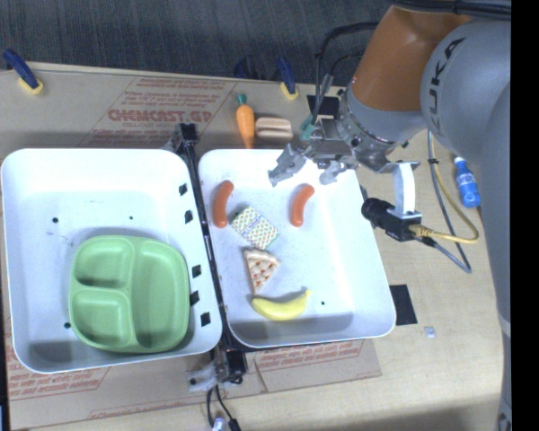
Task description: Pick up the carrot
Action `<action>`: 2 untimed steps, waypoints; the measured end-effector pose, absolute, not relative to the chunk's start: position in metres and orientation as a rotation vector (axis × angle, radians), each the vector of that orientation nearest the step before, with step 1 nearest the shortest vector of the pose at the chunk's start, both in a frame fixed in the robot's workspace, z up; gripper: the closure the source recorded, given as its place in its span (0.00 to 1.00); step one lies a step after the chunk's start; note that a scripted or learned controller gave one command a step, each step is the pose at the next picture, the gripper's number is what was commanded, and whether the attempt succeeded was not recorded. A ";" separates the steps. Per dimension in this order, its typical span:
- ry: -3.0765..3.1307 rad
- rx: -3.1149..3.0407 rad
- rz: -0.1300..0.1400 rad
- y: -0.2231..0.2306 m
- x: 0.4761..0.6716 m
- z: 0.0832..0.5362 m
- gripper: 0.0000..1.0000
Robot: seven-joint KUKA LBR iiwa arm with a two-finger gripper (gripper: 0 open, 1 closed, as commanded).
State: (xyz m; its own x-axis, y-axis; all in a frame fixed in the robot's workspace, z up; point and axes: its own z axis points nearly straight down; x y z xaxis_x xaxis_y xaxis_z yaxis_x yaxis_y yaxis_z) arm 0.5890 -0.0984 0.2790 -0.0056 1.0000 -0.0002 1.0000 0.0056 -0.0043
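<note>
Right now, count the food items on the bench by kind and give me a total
Sausages: 2
Carrot: 1
Banana: 1
Pizza slice: 1
Checkered cracker: 1
Bun-like item beside the carrot: 1
Total: 7

single fixed cam above the bench (99, 106), angled down, wide enough to frame both white bins: left bin (36, 178), right bin (359, 268). arm (449, 70) enters from frame right.

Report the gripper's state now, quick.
Gripper: open, holding nothing, above the right bin. The carrot lies outside it, on the bench behind.
</note>
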 end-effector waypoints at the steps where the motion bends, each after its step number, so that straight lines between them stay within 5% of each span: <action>1: -2.257 -2.182 0.006 -0.126 0.656 0.239 0.00; 2: -1.971 -2.441 0.007 -0.126 0.656 0.137 0.00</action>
